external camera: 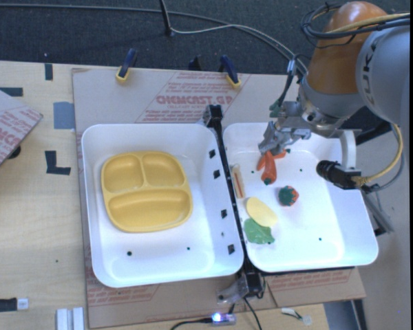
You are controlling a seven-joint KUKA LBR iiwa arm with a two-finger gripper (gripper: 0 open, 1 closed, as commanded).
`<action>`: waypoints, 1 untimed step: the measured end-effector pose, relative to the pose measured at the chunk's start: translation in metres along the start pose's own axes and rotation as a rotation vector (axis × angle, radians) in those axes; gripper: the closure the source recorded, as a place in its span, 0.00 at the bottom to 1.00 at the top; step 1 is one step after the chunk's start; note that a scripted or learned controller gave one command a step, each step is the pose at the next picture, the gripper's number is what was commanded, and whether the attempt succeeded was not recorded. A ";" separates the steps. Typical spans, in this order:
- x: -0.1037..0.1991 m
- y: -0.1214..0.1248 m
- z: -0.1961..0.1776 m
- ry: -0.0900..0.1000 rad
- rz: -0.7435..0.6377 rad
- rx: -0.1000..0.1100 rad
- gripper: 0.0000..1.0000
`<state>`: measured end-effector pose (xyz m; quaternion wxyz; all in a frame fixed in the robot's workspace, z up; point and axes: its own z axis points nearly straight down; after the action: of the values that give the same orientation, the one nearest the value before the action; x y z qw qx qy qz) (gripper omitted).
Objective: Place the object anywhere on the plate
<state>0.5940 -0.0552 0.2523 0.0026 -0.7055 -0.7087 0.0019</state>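
Note:
A yellow plate with three compartments lies in the left white bin. In the right bin, an orange carrot-shaped object lies at a slant near the bin's back left. My gripper hangs directly over the carrot's upper end, touching it or nearly so. Whether the carrot rests on the bin floor or is lifted is unclear from this angle. The plate is bare.
The right bin also holds a green and red round piece, a yellow oval piece, a green leafy piece and a thin tan stick by the divider. A black divider wall separates the bins.

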 end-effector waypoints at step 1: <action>0.051 -0.007 0.003 0.000 0.000 0.000 1.00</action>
<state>0.5862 -0.0043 0.2493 0.0024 -0.7054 -0.7088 0.0019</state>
